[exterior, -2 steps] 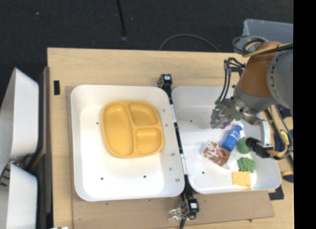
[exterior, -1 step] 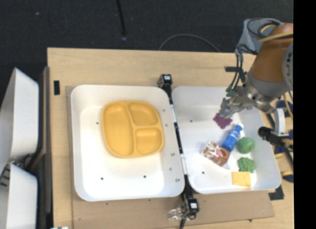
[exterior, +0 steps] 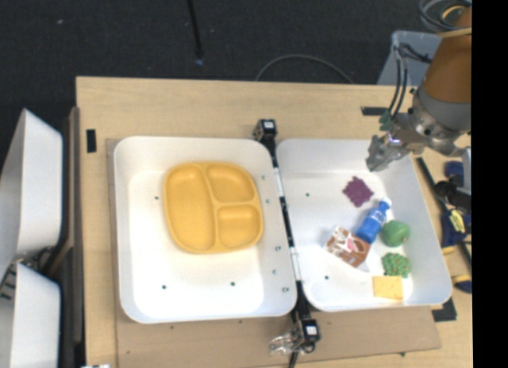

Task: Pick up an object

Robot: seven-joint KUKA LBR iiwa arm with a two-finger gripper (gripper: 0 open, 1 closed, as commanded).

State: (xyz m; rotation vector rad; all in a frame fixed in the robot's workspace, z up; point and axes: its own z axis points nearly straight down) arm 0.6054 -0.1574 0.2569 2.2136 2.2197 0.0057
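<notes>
So the stuff up for grabs is all bunched in the right-hand shallow white bin (exterior: pixel 317 160), and none of it is in the gripper. Closest to the tool is a small flat purple piece with ragged edges (exterior: pixel 358 191), sitting just below and a bit left of the gripper tip. Further down from the tool is a blue plastic bottle with a white cap (exterior: pixel 372 221), lying tilted, and its lower end touches a crinkly red-and-white snack wrapper (exterior: pixel 348 247). Right beside the bottle on the arm's side is a round green ball-ish toy (exterior: pixel 394 233), then a bumpy green broccoli-looking piece (exterior: pixel 395 263) under that, and a flat yellow square block (exterior: pixel 388 287) farthest from the tool, near the bin's front edge.

The two-finger gripper (exterior: pixel 381 155) hangs over the far right corner of that bin, well apart from the main cluster. Whether it's clenched or released, I honestly can't tell from this angle, it's just a dark grey lump. Behind it is the grey arm with the orange band (exterior: pixel 449 69) coming in from the right.

Way off on the opposite side from the tool, the left white bin (exterior: pixel 143 279) has a yellow plastic divided tray with three compartments (exterior: pixel 213 205) lying flat in it. Both bins sit on a light wooden bench (exterior: pixel 159 101).
</notes>
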